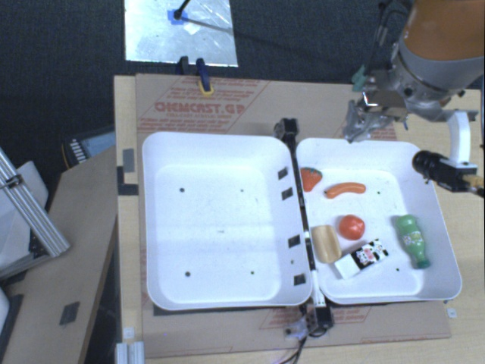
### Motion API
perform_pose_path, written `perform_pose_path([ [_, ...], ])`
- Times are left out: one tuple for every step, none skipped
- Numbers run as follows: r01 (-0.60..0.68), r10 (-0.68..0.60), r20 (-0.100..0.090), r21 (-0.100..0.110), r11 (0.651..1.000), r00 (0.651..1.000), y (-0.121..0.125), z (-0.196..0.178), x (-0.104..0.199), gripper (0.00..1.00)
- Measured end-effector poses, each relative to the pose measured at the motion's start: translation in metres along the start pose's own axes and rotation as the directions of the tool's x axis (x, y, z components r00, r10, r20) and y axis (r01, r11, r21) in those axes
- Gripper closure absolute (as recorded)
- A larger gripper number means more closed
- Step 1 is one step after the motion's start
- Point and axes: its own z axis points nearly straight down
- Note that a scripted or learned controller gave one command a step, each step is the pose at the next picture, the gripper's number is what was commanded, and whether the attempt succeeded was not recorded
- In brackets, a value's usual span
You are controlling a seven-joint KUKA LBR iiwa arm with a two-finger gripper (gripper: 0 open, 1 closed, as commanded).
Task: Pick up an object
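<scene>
The right bin [438, 226] holds several small objects. An orange sausage [345, 190] lies near its back, with an orange-red piece [311, 178] at the back left corner. A red tomato [351, 226] sits mid-bin beside a tan bread slice [326, 243]. A white carton with black spots [361, 258] lies near the front. A green bottle [411, 240] rests at the right. My gripper [361, 127] hangs over the bin's back rim, above and behind the sausage, with nothing seen between its fingers.
The left bin [220, 218] lies beside the right one, split from it by a black hinge strip [297, 203]. A black fixture [443, 169] juts over the right bin's right rim. A shiny sheet [180, 20] lies behind the bench.
</scene>
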Motion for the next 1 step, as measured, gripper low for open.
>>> perform_pose_path([
  [0.007,-0.007,-0.005,-0.001,1.000,1.000,0.0559,-0.0567,0.1391,1.00],
])
